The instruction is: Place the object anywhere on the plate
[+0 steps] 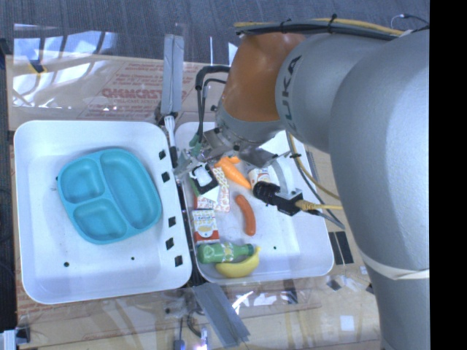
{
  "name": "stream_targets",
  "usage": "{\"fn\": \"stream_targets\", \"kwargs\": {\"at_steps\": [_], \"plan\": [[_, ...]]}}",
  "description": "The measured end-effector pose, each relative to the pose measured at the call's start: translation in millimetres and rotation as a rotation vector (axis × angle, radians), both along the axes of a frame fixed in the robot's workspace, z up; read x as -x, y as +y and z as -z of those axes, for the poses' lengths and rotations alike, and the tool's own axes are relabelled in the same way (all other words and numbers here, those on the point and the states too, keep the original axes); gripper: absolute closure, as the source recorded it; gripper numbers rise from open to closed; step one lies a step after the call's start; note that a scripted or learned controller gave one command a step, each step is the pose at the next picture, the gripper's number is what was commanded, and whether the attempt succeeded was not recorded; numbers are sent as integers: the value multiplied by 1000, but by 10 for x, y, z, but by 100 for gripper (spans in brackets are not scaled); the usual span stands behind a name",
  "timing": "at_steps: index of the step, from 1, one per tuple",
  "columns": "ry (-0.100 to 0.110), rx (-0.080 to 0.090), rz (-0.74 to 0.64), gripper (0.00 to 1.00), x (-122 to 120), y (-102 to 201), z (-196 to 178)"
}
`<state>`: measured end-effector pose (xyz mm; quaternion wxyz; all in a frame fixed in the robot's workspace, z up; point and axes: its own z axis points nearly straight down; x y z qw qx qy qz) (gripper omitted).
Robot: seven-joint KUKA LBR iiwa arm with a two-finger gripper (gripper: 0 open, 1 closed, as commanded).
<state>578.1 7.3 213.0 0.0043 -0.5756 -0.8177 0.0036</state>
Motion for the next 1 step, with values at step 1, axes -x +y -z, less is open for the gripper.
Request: {"fn": "stream_targets", "kwargs": {"at_steps": [1], "plan": [[0,1,38,100,83,628,226]]}}
